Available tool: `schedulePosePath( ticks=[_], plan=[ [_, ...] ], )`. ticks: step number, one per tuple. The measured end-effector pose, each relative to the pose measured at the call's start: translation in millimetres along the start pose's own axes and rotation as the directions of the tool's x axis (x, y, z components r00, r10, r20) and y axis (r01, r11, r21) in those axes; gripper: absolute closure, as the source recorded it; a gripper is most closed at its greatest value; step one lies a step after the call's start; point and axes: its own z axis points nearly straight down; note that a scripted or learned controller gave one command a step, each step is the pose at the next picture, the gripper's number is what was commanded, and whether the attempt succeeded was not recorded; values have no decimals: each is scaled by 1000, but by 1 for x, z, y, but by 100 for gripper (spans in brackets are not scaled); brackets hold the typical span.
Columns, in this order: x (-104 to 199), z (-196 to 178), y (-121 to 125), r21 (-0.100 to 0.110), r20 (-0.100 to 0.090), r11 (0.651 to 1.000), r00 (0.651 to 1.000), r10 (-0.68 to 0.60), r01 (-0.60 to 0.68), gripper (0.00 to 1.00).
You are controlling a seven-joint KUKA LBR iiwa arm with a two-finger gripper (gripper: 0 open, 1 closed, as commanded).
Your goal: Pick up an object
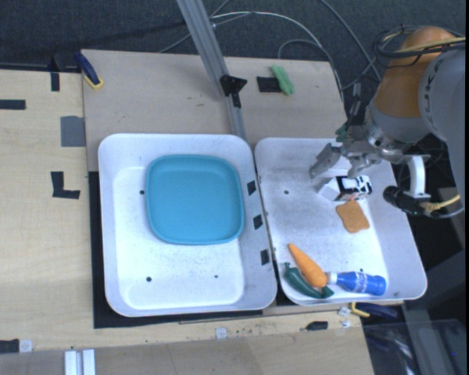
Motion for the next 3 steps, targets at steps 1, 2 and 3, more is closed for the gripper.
schedulePosePath(
  ticks=[1, 2, 3],
  plan=[
    [1, 42, 1, -1, 0, 1000, 1000, 0, 0, 0],
    [0, 54, 4, -12, 3, 1000, 1000, 0, 0, 0],
    [0, 44, 4, -12, 2, 1000, 1000, 0, 0, 100]
  ],
)
